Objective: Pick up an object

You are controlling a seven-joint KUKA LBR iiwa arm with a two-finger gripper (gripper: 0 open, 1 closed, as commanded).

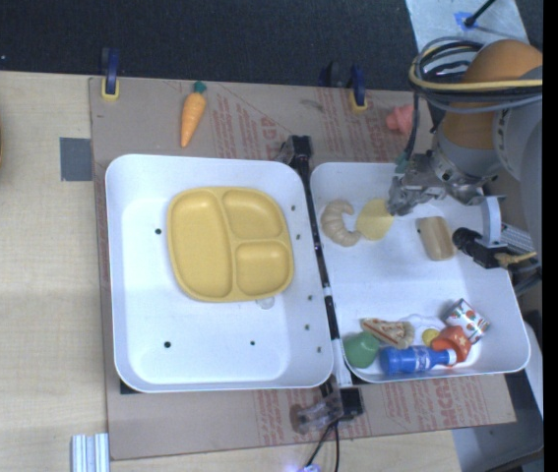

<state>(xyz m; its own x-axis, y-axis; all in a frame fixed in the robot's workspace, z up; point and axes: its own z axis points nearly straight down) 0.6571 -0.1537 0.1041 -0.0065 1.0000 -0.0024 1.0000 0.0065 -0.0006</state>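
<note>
I have the gripper (408, 193) down in the far part of the right bin (485, 303), just beside a pale yellow piece (376, 221) that lies touching a croissant (339, 222). From this slant I cannot tell how it is set, and I see nothing held in it, so I judge I am at the approach, with the grasp not yet made. The yellow piece looks the likeliest target. A tan block (435, 237) lies a little to the right, and a cluster sits along the near wall: a blue bottle (412, 361), a green cup (361, 349), a sandwich wedge (387, 331) and a small carton (465, 319). The left bin (141, 352) carries a yellow divided plate (229, 242). Next I would want the gripper centred over the yellow piece, clear of the croissant, then a close and a straight lift.
</note>
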